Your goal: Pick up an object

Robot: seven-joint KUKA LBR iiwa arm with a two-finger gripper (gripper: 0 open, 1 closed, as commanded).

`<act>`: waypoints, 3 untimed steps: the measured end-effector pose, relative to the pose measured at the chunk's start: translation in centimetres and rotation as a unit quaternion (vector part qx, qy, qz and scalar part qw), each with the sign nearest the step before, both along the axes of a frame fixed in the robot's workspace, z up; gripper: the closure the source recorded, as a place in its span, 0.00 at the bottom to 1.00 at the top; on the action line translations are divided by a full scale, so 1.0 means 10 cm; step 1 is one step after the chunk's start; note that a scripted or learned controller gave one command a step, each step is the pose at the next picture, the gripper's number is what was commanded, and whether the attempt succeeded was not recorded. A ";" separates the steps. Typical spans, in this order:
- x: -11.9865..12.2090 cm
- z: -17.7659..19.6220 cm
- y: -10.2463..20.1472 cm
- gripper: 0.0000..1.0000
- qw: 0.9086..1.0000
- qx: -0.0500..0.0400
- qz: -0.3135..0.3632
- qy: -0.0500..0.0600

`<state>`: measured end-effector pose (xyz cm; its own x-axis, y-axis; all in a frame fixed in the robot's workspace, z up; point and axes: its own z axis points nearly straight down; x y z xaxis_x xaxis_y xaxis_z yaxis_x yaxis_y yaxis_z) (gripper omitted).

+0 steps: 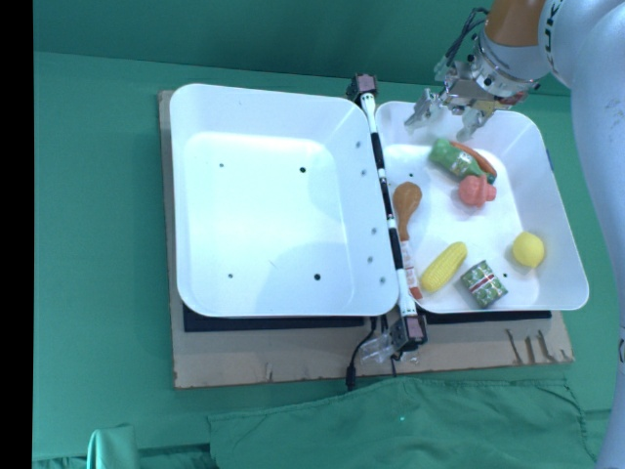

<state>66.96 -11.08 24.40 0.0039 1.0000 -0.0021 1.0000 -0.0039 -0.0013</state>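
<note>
arm (576, 27) cut off at top and right edges

The bench (98, 213) is covered in green cloth, and a flat brown cardboard sheet (293, 364) lies on it. On the cardboard sit two shallow white bins side by side, touching along a black-and-white divider bar (386, 193): the left bin (195, 115) and the right bin (562, 262). A rumpled fold of green cloth (391, 423) lies at the bench's near edge.

Fixed overhead camera, slanted down over both bins (273, 106).
</note>
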 end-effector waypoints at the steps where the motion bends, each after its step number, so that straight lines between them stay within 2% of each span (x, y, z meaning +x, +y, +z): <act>1: 0.03 -0.49 0.08 0.00 1.000 -0.001 0.000 -0.003; 2: 0.04 -0.60 0.06 0.00 1.000 0.000 0.001 -0.001; 3: 0.07 -0.44 0.04 1.00 1.000 -0.003 0.000 -0.009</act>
